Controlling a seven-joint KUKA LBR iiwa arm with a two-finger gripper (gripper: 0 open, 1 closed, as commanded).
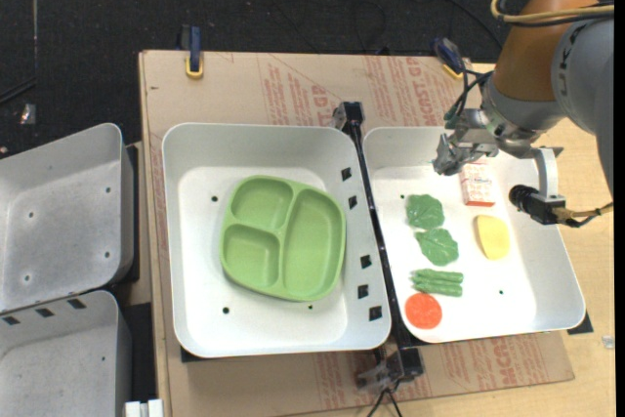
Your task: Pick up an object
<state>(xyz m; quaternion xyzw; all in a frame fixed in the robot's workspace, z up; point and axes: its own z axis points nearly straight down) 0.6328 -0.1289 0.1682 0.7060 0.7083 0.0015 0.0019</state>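
so, from my seat, the left bin (186,239) carries a green tray (284,237) with three compartments, sitting roughly mid-floor and turned a little off square. i see bare white floor all round it, widest toward the far wall and the near left corner. a black divider (366,210) runs between the two bins, its clips lining the seam.

past it, the right bin (547,298) holds the small stuff. two leafy greens sit one behind the other near the divider side: far leaf (424,211), near leaf (437,246), close or just touching. nearer me lie a bean pod (437,283) and a red disc (423,311), the disc close to the front rim. a yellow piece (493,237) lies further right, apart from the greens. a red-and-white box (478,184) sits toward the far wall.

gripper (451,158) hangs over the far part of that bin, just left of the box; i cannot tell its jaw state. the near right corner of the floor is open.
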